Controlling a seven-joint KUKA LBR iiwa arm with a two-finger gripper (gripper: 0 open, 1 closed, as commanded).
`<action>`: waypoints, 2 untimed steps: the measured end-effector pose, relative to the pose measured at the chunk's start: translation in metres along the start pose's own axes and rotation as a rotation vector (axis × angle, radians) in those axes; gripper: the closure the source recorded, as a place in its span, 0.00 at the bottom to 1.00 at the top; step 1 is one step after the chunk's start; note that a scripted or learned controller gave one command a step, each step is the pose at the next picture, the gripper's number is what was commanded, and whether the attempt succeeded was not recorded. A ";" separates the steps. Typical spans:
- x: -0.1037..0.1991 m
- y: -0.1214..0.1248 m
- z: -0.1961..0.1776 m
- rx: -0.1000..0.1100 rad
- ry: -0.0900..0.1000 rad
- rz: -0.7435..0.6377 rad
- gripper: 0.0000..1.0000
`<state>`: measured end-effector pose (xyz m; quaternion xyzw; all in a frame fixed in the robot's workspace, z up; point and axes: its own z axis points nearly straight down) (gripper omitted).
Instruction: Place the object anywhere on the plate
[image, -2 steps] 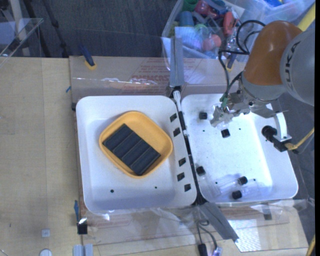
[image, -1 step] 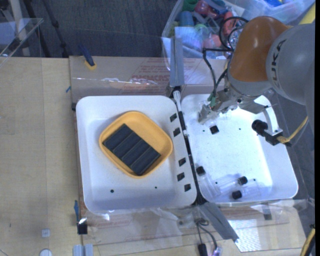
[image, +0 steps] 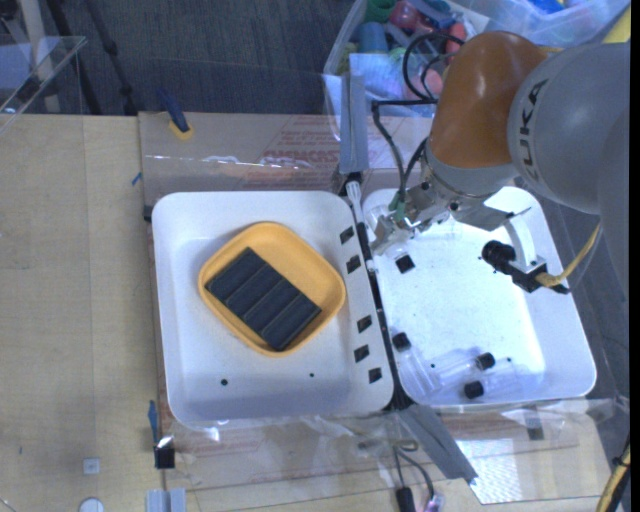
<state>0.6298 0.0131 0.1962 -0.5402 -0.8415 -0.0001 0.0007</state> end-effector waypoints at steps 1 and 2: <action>0.056 0.006 0.008 0.001 0.001 -0.171 1.00; 0.056 0.006 0.008 0.000 0.001 -0.170 0.00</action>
